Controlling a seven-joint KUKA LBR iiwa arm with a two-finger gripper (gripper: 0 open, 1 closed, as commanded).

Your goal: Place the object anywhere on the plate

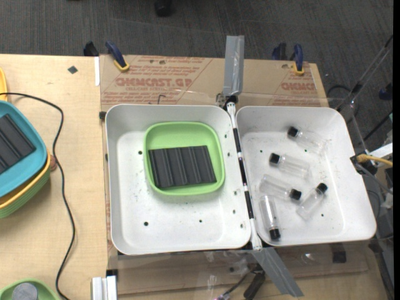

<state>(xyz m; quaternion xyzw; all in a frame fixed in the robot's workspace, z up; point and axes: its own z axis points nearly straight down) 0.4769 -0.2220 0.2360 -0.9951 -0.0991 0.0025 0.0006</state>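
A square green plate (pixel 185 133) lies in the left white bin (pixel 125 186), toward its back. On the plate rests a dark grey ribbed rectangular pad (pixel 182 166), lying flat and covering most of the plate's floor. In the right white bin (pixel 350 167) lie several clear plastic vials with black caps: one at the back (pixel 301 136), one near the middle (pixel 286 162), one at the front (pixel 269 215) and others around (pixel 310 200).
A tan cardboard sheet (pixel 187 77) lies behind the bins, held by blue-and-yellow clamps (pixel 116 55). Stacked teal and yellow trays (pixel 22 158) stand at the far left with a black cable (pixel 64 186) running beside them. Cables (pixel 375 160) sit at the right edge.
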